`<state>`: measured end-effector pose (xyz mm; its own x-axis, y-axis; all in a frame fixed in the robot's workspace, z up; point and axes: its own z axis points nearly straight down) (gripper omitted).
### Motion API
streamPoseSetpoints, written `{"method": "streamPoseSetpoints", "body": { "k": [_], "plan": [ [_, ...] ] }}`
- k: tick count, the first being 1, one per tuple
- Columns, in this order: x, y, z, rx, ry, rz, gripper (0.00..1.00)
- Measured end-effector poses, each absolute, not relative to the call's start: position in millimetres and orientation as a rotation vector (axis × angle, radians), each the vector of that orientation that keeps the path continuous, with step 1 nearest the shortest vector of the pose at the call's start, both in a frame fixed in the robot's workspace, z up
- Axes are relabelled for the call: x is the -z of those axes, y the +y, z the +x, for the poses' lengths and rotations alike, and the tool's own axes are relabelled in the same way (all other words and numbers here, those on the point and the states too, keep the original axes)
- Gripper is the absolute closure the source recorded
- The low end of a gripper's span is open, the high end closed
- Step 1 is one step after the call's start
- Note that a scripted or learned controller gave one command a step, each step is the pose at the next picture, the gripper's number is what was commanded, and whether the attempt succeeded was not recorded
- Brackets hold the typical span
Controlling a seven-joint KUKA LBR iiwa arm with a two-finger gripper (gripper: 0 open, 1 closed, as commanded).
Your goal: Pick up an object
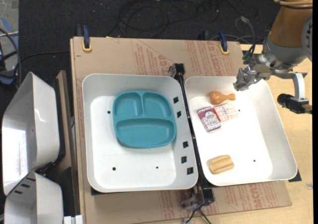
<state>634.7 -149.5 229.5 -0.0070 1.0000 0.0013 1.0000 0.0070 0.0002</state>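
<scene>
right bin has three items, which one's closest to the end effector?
The orange chicken drumstick toy, at the bin's top, just below-left of the end effector. The small carton lies lower; the hot dog bun is farthest, near the bottom edge.

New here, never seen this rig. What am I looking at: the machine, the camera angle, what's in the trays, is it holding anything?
One fixed camera looks down at a slant on a bench. The grey and orange robot arm reaches in from the right, and its gripper sits over the far edge of the right bin. I see nothing between its fingers, and whether they are open or shut is unclear.

The left bin holds a teal divided plate. The right bin holds an orange toy drumstick, a small printed packet and a tan bread-like roll, all lying apart from the gripper.
</scene>
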Motion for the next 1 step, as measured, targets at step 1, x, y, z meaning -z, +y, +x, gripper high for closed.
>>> {"method": "streamPoseSetpoints", "body": {
  "k": [1],
  "plan": [
    [-239.6,-97.3,617.7,0.001,-2.229,-2.211,1.00]
  ]
}}
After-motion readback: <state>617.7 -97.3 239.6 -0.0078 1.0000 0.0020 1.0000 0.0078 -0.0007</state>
